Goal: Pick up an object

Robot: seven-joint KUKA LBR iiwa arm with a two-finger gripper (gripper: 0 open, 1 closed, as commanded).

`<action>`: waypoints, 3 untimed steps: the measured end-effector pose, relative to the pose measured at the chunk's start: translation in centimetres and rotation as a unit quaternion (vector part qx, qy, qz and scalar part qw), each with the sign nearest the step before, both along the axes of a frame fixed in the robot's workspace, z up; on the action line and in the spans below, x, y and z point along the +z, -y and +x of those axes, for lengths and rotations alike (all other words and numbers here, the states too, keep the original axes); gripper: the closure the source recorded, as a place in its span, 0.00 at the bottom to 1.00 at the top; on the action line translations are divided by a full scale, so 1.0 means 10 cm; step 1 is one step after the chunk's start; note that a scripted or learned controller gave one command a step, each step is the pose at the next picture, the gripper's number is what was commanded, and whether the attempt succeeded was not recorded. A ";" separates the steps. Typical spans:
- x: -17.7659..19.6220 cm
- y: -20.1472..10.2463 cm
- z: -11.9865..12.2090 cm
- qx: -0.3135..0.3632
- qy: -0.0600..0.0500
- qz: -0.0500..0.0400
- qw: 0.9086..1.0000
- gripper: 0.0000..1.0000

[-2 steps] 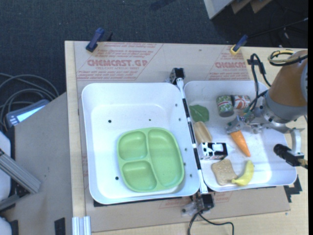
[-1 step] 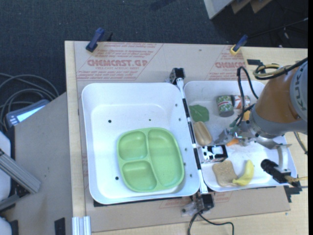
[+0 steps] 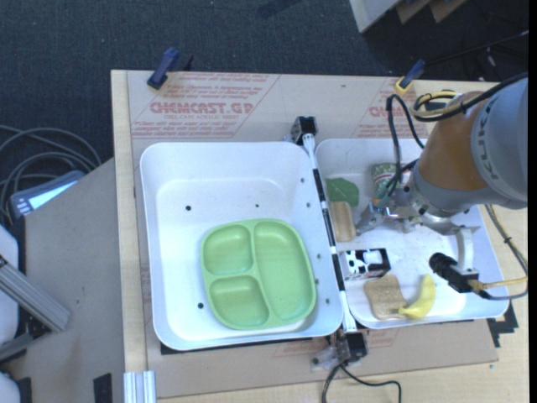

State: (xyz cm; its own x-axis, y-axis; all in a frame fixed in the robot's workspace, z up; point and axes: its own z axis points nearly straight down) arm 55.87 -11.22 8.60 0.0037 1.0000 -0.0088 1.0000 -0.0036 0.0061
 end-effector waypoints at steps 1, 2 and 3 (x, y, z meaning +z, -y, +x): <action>0.00 0.01 0.67 0.002 -0.002 0.003 1.000 0.00; 0.00 -0.04 1.00 0.001 -0.014 0.000 1.000 0.00; 0.00 -0.08 1.02 0.001 -0.016 -0.004 1.000 0.00</action>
State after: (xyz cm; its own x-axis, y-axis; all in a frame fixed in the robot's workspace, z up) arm 66.09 -10.46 8.61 0.0021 0.9999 -0.0160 0.9997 -0.0025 -0.0257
